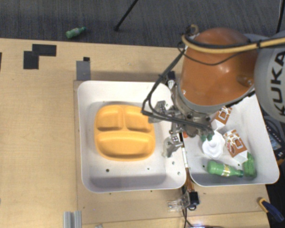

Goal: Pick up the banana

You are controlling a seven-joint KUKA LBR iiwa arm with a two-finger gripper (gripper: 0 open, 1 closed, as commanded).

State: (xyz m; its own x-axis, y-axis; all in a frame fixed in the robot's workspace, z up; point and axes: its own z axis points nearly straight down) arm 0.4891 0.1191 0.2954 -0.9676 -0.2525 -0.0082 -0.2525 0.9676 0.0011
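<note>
Two bins' shared rim (pixel 186 161) seemingly under pincer (pixel 172 145); yellow tray (pixel 125 132) beside.

Tray (pixel 125 137) in left bin (pixel 85 141); bottle (pixel 224 169) in right bin (pixel 268 148).

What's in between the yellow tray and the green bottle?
In the camera view, the gripper hangs between the yellow tray and the green bottle, near where the two white bins meet.

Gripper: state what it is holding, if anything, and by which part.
Nothing shows between the fingers of the gripper. It hangs over the divide between the bins, beside the orange tray.
</note>
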